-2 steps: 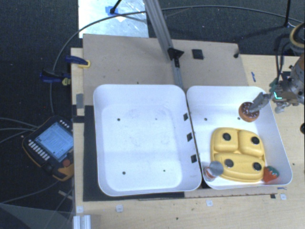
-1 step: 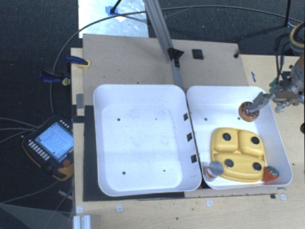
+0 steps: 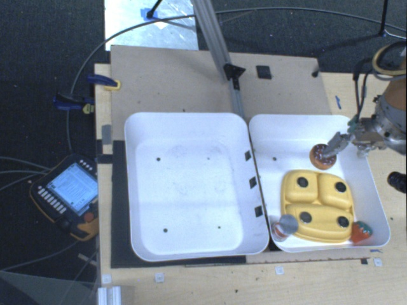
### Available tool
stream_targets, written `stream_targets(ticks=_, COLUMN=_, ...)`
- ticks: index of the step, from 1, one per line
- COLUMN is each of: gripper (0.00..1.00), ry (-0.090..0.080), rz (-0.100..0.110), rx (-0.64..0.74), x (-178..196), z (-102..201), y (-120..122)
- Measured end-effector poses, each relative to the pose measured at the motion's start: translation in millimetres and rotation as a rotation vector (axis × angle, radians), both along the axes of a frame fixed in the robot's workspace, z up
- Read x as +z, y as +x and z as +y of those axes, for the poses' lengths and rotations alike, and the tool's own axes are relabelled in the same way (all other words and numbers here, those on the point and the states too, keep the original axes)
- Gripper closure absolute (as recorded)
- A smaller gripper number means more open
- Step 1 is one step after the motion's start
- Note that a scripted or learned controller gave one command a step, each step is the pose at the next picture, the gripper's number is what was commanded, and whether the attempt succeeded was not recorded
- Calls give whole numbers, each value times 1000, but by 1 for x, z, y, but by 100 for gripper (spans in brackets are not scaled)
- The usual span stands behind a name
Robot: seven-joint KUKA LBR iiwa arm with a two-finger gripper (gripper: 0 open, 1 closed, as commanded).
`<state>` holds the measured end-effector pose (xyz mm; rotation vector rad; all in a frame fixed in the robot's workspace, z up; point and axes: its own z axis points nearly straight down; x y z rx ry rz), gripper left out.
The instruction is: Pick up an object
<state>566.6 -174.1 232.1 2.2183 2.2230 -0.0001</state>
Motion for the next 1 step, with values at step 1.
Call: stream_targets(ticks=1, gripper=0, ry=0, rz=1, rx=-1, x=-44, z=1, y=7)
